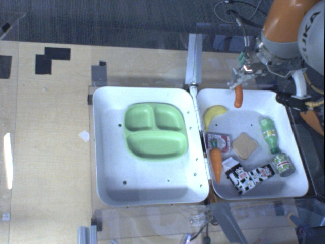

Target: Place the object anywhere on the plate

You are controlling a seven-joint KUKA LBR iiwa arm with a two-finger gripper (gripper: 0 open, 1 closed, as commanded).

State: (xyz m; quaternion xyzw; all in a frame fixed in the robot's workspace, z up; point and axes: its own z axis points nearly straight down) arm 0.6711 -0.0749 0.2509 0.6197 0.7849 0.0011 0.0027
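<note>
A green plate [155, 130] with three compartments lies in the left white bin [109, 151]. My gripper [238, 83] hangs over the far left corner of the right bin [297, 182]. It is shut on a small orange sausage [237, 98], which dangles upright from the fingertips, lifted off the bin floor. The plate lies well to the left of the gripper and nearer the camera, beyond the wall between the bins.
In the right bin lie a yellow lemon [215, 114], a carrot [216, 164], a slice of bread [245, 145], a green bottle [269, 133], a green can [283, 164], a black-and-white carton [249, 177] and a small packet [219, 141]. A metal post [191, 65] stands behind the divider.
</note>
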